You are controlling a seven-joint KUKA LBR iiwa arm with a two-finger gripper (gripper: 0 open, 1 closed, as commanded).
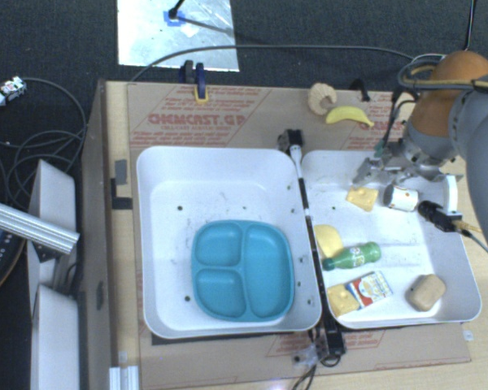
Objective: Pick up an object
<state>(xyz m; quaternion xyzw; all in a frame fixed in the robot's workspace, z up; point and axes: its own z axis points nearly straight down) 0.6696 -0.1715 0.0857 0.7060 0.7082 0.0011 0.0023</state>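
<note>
Your nearest candidate is the pale yellow cheese-like wedge [361, 198], lying on the floor of the right bin [455, 250] near its back-left part. The gripper [380, 171] sits just above and beside that wedge, at the end of the grey arm [464, 128] with its orange band, which reaches in from the right; you cannot tell from this angle whether the fingers are spread or closed, and nothing is visibly between them. Just right of the wedge lies a small white cylinder [403, 198] with a reddish end. Nearer the front of the same bin you have a yellow lemon-like piece [328, 239] against the left wall, a green bottle [352, 256] lying on its side just beside it, a small printed carton [368, 288], another yellow block [341, 299] at the front-left corner, and a tan rounded lump [425, 292] toward the front right. The left bin [171, 185] holds a blue divided plate [242, 269]. Behind the bins, on the brown board, rest a banana [348, 116] and a beige curled object [322, 97].
</note>
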